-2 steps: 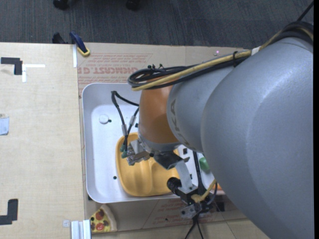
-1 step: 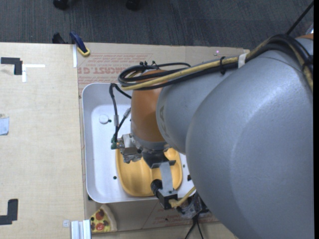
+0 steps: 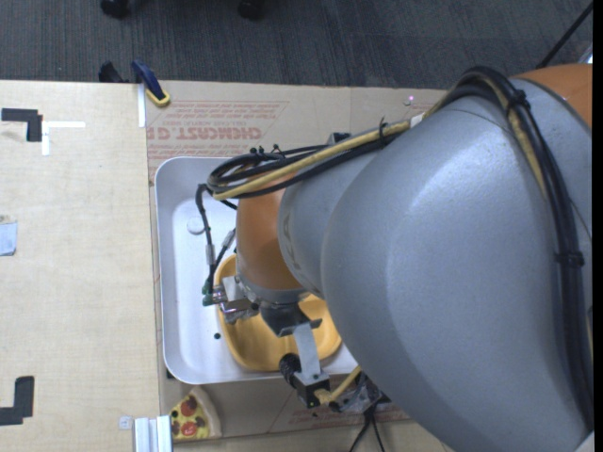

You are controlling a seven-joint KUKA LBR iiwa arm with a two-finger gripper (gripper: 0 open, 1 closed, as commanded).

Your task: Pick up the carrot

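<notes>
The grey arm with its orange band [image 3: 259,243] reaches down into the left white bin [image 3: 179,281] and covers most of it. The wrist hardware [image 3: 268,314] sits low over a yellow object [image 3: 250,347] at the bin's near end. I cannot make out the carrot; the arm hides most of the bin's contents. The fingers are hidden under the wrist.
A small white round item [image 3: 196,225] lies at the bin's far left part. A cardboard sheet [image 3: 217,125] lies behind the bin. A blue and yellow tool [image 3: 151,83] rests at the bench's back edge. A pizza-slice toy [image 3: 191,418] lies in front of the bin.
</notes>
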